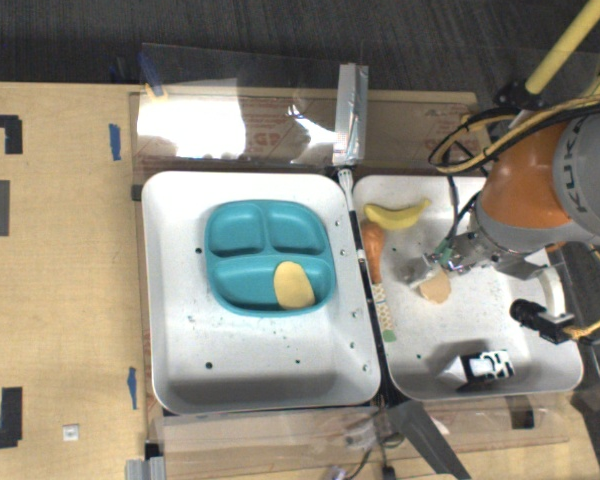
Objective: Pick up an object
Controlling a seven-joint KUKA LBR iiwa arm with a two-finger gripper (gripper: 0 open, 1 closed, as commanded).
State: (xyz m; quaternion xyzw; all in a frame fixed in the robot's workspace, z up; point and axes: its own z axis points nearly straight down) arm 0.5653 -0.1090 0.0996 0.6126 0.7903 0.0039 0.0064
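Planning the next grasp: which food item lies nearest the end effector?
The tan piece, right beside the end effector; the banana and carrot lie farther left.

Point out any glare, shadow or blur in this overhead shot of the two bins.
Camera view: strong glare whitens the clear sheet behind the left bin; the blue tray shows mild highlights; soft shadow lies under the arm in the right bin; the hand looks slightly blurred, its fingers hard to read; the banana is sharp.
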